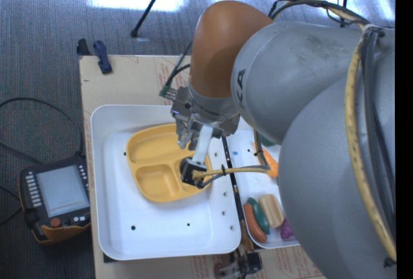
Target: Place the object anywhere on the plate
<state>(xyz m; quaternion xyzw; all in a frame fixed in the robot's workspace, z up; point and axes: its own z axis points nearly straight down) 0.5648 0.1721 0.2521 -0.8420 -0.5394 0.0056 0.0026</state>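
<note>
Orange-red, green, tan and purple, the toy food pieces point(271, 210) lie bunched at the near end of the right bin point(271, 245), well apart from the tool point(185, 140); we cannot tell which of them is the task's object. Farther back, the yellow divided plate point(147, 150) sits in the left bin point(161, 239), and the tool hangs over its right-hand part, close above it. We cannot tell whether the tool is released or clenched, nor whether anything sits in it. The grey arm point(310, 110) covers most of the right bin; another orange piece point(271, 165) is partly hidden beside it. White bin floor lies open between the plate and the near and left rims. Beyond the bins, the table point(129, 77) runs to its far-left corner, where a blue clamp point(100, 57) sits at the edge.
</note>
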